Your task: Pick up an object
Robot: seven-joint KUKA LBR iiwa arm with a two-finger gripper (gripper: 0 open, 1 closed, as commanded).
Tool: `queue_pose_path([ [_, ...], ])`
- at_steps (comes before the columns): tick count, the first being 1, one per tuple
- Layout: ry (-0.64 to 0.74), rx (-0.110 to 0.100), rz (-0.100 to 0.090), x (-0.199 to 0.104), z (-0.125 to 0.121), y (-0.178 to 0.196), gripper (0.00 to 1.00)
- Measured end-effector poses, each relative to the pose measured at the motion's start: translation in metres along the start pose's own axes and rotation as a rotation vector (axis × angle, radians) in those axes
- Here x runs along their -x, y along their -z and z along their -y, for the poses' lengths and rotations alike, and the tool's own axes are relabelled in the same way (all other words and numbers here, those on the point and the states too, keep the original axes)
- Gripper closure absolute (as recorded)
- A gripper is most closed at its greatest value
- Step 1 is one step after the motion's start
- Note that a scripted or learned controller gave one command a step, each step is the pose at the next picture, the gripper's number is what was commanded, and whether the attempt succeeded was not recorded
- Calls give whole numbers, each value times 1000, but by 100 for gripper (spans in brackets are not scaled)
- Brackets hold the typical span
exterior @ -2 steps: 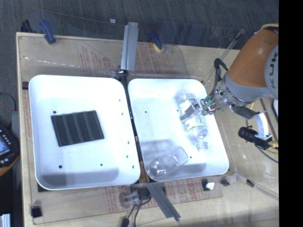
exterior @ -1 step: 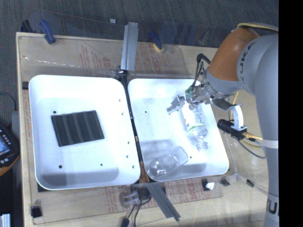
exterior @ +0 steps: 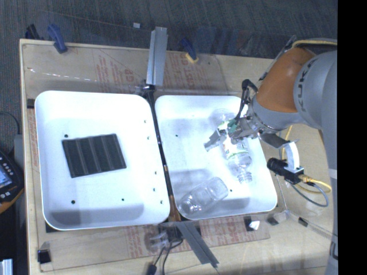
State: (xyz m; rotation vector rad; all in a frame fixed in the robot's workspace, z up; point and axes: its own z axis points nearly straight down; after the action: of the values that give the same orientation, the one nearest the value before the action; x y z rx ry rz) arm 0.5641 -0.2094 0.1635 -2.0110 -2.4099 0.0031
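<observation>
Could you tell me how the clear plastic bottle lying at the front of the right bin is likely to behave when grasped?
The clear plastic bottle looks empty and thin-walled, so it is probably light and may dent under the gripper. It lies on its side on the right bin floor, so a nudge could well roll it. Its glossy surface suggests it may slip.

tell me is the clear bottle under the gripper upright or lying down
Lying down. The clear bottle rests on its side on the right bin's floor, its length running along the floor below the gripper.
</observation>
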Motion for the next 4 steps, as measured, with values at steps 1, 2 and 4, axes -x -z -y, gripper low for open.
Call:
queue_pose_path([
  [1, -1, 0, 0, 0, 0, 0, 0],
  [2, -1, 0, 0, 0, 0, 0, 0],
  [4, -1, 0, 0, 0, 0, 0, 0],
])
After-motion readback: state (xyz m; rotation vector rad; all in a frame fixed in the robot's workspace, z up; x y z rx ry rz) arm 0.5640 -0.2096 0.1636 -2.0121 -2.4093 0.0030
